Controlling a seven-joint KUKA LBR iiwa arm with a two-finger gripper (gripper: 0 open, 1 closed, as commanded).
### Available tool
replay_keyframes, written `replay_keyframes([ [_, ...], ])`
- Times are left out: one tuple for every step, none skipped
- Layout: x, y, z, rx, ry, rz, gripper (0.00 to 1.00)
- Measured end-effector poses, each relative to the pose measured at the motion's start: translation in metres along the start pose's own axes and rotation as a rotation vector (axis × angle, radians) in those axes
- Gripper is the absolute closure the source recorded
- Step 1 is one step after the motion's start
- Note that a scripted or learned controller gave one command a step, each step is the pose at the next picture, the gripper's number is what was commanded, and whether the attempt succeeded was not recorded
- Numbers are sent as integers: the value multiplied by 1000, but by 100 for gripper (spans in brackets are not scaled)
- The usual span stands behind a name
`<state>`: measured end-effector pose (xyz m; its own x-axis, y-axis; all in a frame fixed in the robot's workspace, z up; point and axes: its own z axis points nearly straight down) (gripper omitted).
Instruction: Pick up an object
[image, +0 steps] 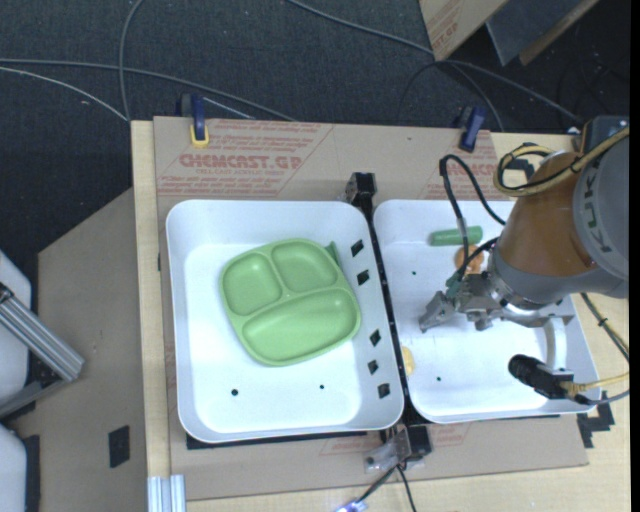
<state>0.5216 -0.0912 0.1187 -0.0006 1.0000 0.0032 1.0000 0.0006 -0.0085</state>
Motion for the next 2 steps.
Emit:
replay_keyframes([
  [-1,2,-15,-8,-1,2,100],
  [-6,-2,-60,-13,-4,1,100],
])
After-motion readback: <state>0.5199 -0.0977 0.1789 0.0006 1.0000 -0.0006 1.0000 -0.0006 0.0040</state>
